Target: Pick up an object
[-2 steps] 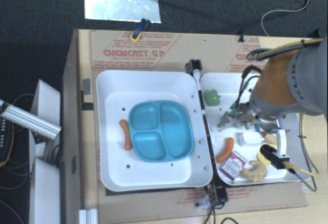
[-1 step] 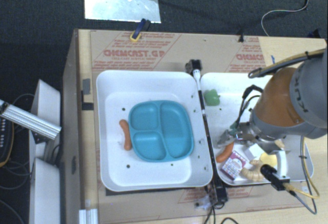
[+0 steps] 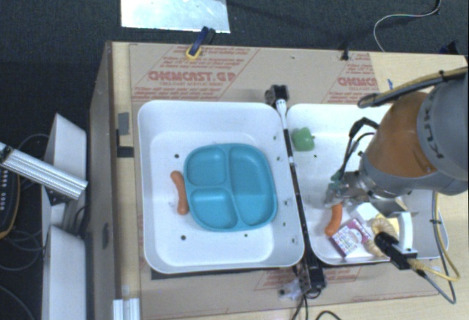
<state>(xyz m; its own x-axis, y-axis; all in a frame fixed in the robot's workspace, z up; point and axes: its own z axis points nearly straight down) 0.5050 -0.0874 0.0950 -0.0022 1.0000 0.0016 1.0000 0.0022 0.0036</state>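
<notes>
Sausage (image 3: 335, 219) is my guess for what the arm (image 3: 410, 143) is after: a small orange link lying in the right bin (image 3: 322, 124), toward its near-left part, tilted a little off upright as I look down on it. The end effector (image 3: 343, 190) hangs just above its upper end, close enough that the two seem to touch, though I cannot tell from here whether its tips are spread or closed, nor whether anything sits between them. The link looks like a toy: light, probably rubbery or plastic, smooth and rounded, so I would expect it to roll or squirt out of a pinch taken near an end. A hold across its middle, squeezing the narrow width, looks the safest bet. Just beside it to the right lies a purple packet (image 3: 349, 238), and beyond that a yellowish thing (image 3: 384, 226) I cannot name; both crowd the link's lower end, so a grip lower down risks nudging the packet. A green lump (image 3: 303, 139) sits well apart at the far-left corner of the same bin, with free space round it. In the left bin (image 3: 157, 128) a blue divided plate (image 3: 231, 187) lies in the middle, and a second orange link (image 3: 179, 192) rests just beside the plate's left edge. Both bins stand on the worktop (image 3: 220, 73), which is covered in printed brown board.
</notes>
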